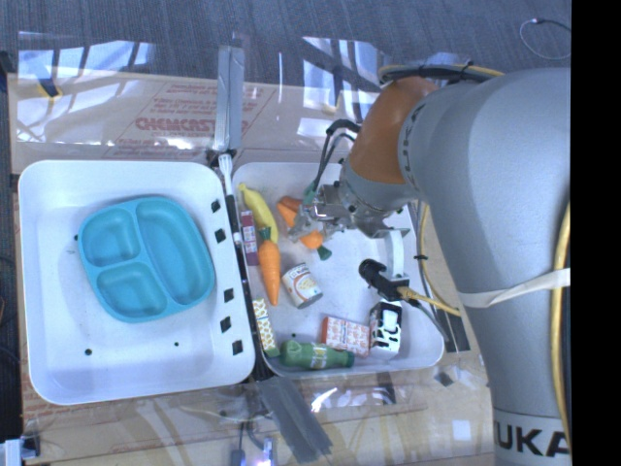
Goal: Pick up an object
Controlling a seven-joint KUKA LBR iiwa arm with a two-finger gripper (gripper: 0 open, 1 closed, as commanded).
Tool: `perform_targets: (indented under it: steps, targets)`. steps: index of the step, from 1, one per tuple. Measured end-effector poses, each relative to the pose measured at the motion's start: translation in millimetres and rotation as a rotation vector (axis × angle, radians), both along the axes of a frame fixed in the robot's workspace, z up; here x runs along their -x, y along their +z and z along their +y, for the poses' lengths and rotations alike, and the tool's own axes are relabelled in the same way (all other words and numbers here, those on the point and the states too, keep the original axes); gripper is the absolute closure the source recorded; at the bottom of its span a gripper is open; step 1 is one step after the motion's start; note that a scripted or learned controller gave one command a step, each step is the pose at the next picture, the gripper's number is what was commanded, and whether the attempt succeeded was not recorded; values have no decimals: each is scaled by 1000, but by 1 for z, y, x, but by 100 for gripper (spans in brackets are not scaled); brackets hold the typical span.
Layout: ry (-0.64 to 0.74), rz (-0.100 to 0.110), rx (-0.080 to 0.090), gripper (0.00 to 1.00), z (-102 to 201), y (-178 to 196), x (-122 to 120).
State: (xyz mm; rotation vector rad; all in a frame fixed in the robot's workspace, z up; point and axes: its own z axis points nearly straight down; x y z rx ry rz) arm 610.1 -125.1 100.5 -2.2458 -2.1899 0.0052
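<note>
My gripper [312, 223] hangs low in the right bin [427, 349], among an orange piece [289, 209] and the banana [258, 209]. Whether my fingers are spread or pinching, I cannot tell. A carrot [270, 270] lies just beside.

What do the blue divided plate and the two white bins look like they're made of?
The blue divided plate looks like molded plastic with a matte finish: one uniform colour, rounded compartment ridges, only soft highlights. The left white bin and the right white bin also appear to be plastic, smooth and slightly glossy, with rounded corners and thin raised rims; thin formed sheet is possible, the view can't settle that.
</note>
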Motion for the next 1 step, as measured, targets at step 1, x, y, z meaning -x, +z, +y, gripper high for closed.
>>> perform_targets:
  steps: [1]
  targets:
    - [-417,-2,3,100,71,161,5]
